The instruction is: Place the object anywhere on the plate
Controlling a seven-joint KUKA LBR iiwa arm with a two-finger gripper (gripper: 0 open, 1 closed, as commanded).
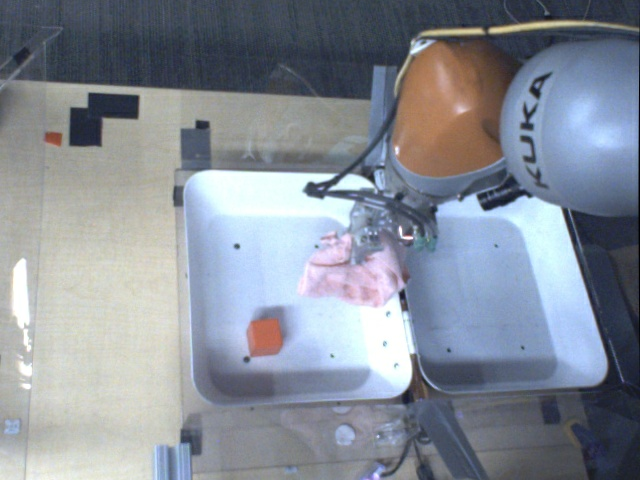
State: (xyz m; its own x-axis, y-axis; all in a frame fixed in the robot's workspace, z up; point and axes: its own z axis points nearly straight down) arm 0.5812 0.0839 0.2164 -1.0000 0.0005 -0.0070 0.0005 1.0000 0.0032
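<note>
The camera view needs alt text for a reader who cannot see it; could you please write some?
A grey and orange KUKA arm reaches in from the right, its gripper low over a crumpled pink cloth at the right side of the left white bin. A small orange block sits near that bin's front, and the right white bin lies alongside on the wooden bench.

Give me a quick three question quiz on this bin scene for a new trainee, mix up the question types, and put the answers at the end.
1. True or false: the orange block sits in the right bin.
2. Multiple choice: the pink cloth lies A) on the bench outside the bins, B) in the left bin near its right wall, C) in the right bin.
3. Short answer: what lies right below the gripper?

Key: 1 false, it sits in the left bin. 2 B. 3 The pink cloth.
</note>
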